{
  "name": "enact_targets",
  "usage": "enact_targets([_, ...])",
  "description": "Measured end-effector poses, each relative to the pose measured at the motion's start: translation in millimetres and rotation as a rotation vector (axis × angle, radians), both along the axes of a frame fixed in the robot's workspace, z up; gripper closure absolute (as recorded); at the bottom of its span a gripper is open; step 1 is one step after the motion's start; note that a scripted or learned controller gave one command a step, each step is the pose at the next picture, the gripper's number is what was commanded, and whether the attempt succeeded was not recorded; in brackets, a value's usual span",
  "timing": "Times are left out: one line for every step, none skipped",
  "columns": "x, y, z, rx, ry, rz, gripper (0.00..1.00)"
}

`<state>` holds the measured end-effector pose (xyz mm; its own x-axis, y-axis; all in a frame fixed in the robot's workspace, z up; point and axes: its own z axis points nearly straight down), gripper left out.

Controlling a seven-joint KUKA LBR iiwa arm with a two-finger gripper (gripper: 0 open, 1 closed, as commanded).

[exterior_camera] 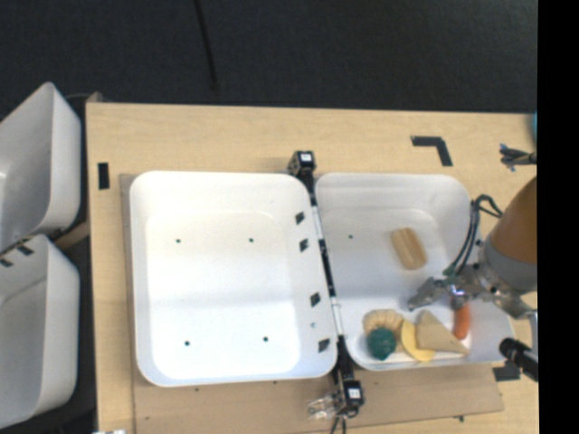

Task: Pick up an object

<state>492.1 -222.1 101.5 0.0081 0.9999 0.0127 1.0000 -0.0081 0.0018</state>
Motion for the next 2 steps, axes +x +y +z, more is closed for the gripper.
enact_targets([2.7,-0.2,-0.4,0.002,0.005,0.003,0.00])
enact_targets([0.3,0.2,-0.2,0.000,0.001,0.000,0.00])
